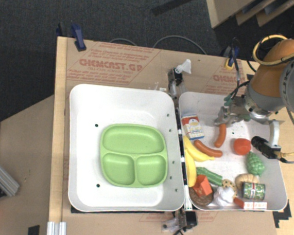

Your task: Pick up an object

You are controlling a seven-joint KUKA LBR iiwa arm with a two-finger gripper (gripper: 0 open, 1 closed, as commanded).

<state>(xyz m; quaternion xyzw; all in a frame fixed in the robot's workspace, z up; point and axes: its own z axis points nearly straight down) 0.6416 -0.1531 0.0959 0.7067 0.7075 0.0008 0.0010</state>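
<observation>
Bins side by side on the bench, and the action is all in the right bin (281,188). The arm (275,75) comes in from the right with its orange band up high, and the gripper (229,115) hangs over the far part of that bin, just above the upper end of a reddish sausage (221,135). Whether the claw is released or clenched, I cannot tell from this angle, and nothing shows between it.

That right bin is crowded. A small red-and-white carton (192,127) sits by the far left wall, its print too small to read. A second sausage (207,149) lies beside a banana (190,159) running along the left wall. A red tomato (241,145) sits toward the right, a knobbly green item (256,164) just nearer than it. Along the near edge: a green pepper shape (211,174), an orange block (202,187), a can with a green and red label (253,191), writing unreadable, and a small white and red box (255,205).

Over in the left bin (86,103), a green divided plate (133,155) lies in the middle, three compartments, nothing in them.

Behind the bins, brown cardboard (116,62) covers the bench, printed in red with "CHEMCAST GP".
</observation>
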